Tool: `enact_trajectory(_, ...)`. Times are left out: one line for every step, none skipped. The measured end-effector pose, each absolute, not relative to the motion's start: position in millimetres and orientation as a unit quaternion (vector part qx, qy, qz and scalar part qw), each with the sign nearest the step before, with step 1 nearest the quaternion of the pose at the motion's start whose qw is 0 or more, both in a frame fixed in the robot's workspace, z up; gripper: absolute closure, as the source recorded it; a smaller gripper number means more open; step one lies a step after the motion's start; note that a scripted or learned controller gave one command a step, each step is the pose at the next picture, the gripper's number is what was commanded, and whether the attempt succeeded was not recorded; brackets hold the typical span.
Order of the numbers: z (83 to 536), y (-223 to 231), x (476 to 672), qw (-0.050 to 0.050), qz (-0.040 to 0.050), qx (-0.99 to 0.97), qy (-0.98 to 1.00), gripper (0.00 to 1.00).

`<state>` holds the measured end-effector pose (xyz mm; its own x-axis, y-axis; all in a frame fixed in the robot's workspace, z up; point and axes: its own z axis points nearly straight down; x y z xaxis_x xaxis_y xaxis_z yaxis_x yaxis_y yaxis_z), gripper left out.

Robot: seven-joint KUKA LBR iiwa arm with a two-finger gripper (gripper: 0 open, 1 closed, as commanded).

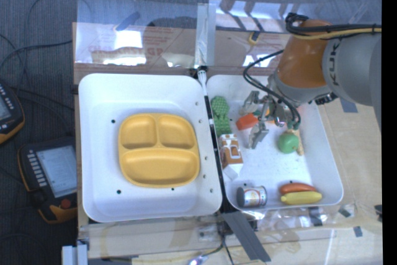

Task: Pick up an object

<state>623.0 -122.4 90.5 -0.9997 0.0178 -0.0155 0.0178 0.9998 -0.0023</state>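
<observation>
Camera view: gripper (265,121) hangs low over the upper middle of the right bin (329,164), below the orange wrist band. Fingers look spread, one metal finger angling down-left toward the bin floor, others splayed near the wrist; nothing visible between them. Judged spread and empty-handed, though cables clutter the wrist and the exact gap is hard to read.

Positions taken relative to the gripper:
- orange-red item (246,121): just beside it on the left, possibly touching a finger; contact cannot be confirmed.
- green round object (288,143): just below-right, near the fingertips, apart from them.
- green knobbly object (219,111): further left, against the divider between the bins, long axis running up-down in view.
- small orange-and-white box (231,149): below-left, also by the divider.
- metal can (252,197): well below, lying on its side at the bin's near edge.
- yellow and red banana-shaped pieces (300,193): well below and slightly right, long axis left-right.
- yellow divided plate (159,149): far left, in the left bin (93,133).

Judgement: task names no particular object, so the nearest candidates count. Orange-red item lies left of the fingers, green round one below-right; either needs only a short sideways shift plus descent. Orange-red item appears closest. Risk: fingers straddle neither object squarely, so closing now would likely catch nothing or nudge one aside.
</observation>
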Motion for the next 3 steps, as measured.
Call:
enact_trajectory(90, -179, 637.9, 0.007, -0.0008, 0.066, 0.998, 0.0)
enact_trajectory(90, -120, 622.7, 0.007, -0.0011, 0.023, 1.0, 0.0)
enact_trajectory(91, -114, 607.2, 0.008, -0.0004, 0.115, 0.993, 0.0)
